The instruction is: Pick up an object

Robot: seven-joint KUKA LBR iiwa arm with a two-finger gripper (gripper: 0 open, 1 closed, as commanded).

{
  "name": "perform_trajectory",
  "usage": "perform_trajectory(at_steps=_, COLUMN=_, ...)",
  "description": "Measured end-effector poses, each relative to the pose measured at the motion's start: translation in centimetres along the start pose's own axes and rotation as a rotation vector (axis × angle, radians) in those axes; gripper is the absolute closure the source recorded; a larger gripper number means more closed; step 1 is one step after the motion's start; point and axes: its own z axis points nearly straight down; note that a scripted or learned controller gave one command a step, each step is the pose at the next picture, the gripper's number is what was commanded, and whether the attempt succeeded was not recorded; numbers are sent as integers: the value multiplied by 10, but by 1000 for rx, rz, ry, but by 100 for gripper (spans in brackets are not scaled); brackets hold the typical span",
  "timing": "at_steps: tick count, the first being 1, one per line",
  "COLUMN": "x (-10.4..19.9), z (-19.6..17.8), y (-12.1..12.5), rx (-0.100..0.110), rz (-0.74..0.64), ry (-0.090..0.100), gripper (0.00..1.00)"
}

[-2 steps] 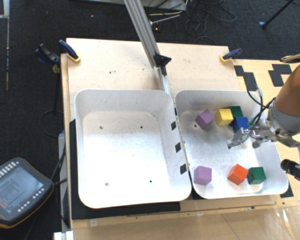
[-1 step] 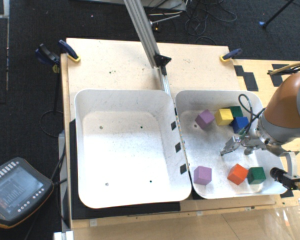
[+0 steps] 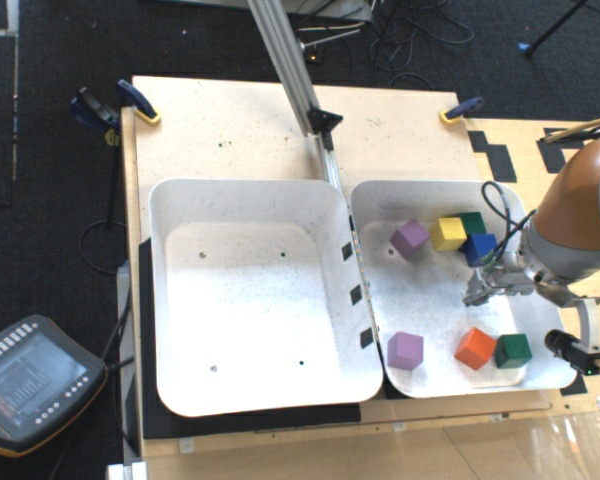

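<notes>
Hovering low in the right bin (image 3: 380, 203), the tool (image 3: 480, 290) sat among the blocks with nothing visibly between its tips; how wide it stood could not be told. The pick looked not yet done. Every candidate lay on the bin floor: an orange cube (image 3: 474, 349) and green cube (image 3: 513, 350) just below the tool, a blue cube (image 3: 480, 248), a yellow cube (image 3: 447, 233) above it, and two purple cubes (image 3: 410, 238) farther left.
</notes>
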Motion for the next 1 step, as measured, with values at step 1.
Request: perform_trajectory(at_steps=1, x=2, z=-63, y=-2, rx=-5, rz=-3, ry=-2, gripper=100)
